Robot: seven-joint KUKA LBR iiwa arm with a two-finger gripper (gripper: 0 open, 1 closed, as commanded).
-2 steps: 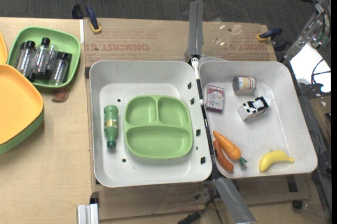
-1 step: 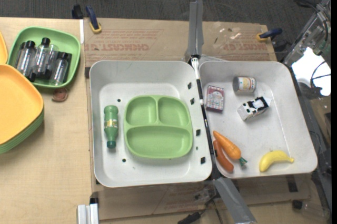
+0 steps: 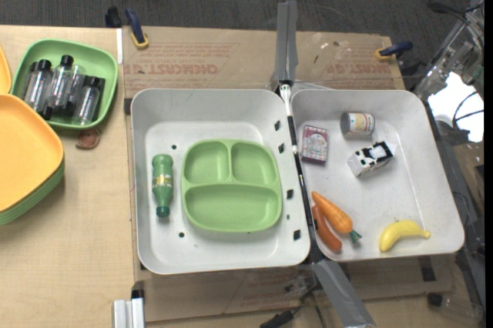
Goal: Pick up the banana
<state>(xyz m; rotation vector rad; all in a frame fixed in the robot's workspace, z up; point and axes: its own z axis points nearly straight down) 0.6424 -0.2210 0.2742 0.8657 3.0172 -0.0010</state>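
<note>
Banana point(image 3: 402, 235) sits low in the right bin point(image 3: 431, 165), close to its front wall, bare floor above it. Carrots point(image 3: 331, 222) lie just to its left. It's yellow, curved, tip pointing right. Gripper state: cannot tell.

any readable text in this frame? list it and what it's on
"CHEMCRETE"-like red print, upside down, partly blurred: on the cardboard sheet behind the bins.
Can label: too small to read.
Pink packet: print blurred.
Green bottle label: unreadable.
Banana: no text.
</note>
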